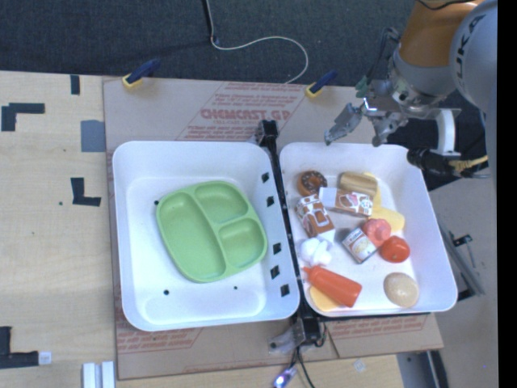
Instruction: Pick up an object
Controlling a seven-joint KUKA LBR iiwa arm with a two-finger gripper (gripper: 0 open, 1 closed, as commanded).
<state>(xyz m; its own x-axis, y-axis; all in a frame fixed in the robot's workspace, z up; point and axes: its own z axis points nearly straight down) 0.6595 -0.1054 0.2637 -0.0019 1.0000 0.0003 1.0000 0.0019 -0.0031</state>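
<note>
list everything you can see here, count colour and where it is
bins: 2, white, side by side on the bench
divided plate: 1, green, left bin
doughnut: 1, brown, right bin, far left corner
snack packets: about 3, brown and white, right bin, middle and far part
small can: 1, grey and red, right bin, centre
tomato: 1, red, right bin, right of the can
carrot: 1, orange, right bin, near edge
egg: 1, tan, right bin, near right corner
clamps: 2, blue and yellow, far edge of the cardboard
cable: 1, white, behind the bins
tool: 1, grey, above the right bin's far rim
</note>
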